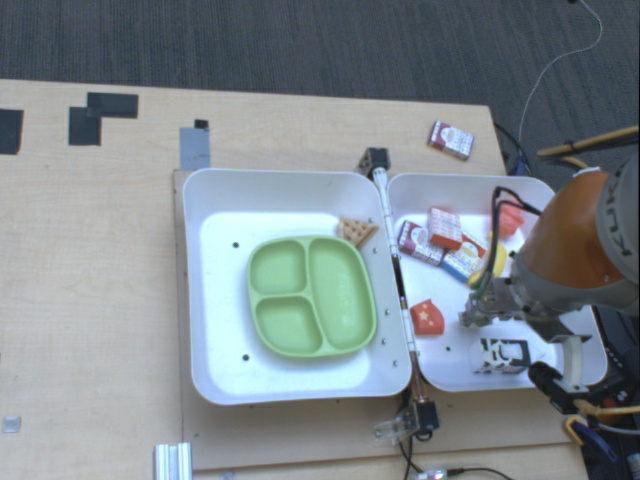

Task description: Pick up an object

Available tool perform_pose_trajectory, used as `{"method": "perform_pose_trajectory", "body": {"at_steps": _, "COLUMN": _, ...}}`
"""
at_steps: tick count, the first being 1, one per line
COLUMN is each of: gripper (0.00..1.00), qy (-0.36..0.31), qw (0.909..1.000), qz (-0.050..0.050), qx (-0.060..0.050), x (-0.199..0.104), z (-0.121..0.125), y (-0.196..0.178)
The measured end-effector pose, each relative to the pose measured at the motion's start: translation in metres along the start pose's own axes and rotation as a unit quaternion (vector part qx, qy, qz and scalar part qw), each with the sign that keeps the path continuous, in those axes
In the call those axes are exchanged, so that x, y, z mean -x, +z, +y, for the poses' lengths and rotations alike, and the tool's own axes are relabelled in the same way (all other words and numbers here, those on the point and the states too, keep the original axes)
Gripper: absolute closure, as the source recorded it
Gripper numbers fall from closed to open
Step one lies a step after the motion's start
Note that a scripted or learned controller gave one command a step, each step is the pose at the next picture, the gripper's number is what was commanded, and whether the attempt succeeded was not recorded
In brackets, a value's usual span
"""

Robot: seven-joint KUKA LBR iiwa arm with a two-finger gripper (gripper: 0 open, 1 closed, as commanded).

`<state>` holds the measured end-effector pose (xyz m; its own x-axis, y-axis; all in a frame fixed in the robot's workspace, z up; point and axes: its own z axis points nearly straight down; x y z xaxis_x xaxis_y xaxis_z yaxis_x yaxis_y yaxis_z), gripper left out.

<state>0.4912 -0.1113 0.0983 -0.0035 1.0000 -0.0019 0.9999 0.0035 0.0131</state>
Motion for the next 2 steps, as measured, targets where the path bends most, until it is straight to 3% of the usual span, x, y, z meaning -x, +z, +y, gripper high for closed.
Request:
{"method": "perform_pose_trajectory", "body": {"at_steps": 1, "gripper": 0.0, "qy": 0.0, "qw": 1.0, "qz": 0.0, "qx": 0.0, "x": 0.0, "z": 0.0, "y": 0.0}}
{"method": "perform_pose_trajectory", "body": {"at_steps": 2, "gripper": 1.0, "qy": -0.001, "qw": 1.0, "qz": 0.0, "qx": 0.001, "x": -0.001, "z": 0.002, "y": -0.01}}
